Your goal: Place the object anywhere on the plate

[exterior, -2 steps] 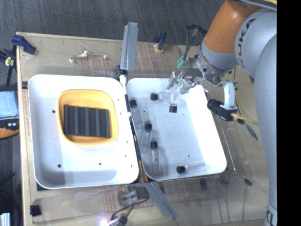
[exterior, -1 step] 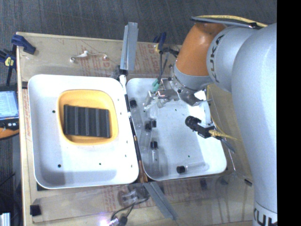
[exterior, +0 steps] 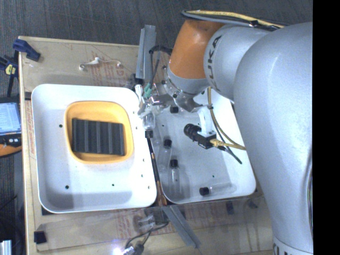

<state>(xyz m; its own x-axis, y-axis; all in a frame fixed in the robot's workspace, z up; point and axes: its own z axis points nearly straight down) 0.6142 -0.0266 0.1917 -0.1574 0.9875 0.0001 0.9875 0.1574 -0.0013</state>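
Yellow plate (exterior: 99, 109) with dark ribbed insert (exterior: 99, 137) seated in left bin (exterior: 50, 187). Gripper (exterior: 147, 106) low over left edge of right bin (exterior: 234, 187), beside the divide; finger state cannot be told. Object to be placed not identifiable.

Both bins (exterior: 85, 195) white moulded plastic, smooth, slight sheen. Plate (exterior: 98, 132) in left bin: yellow-orange glossy rim, dark ribbed matt centre. Bench (exterior: 69, 54) bare plywood, rough, scuffed. Arm (exterior: 265, 89) shell smooth satin grey, orange band (exterior: 194, 49) semi-gloss. Floor at far edge looks like dark carpet.
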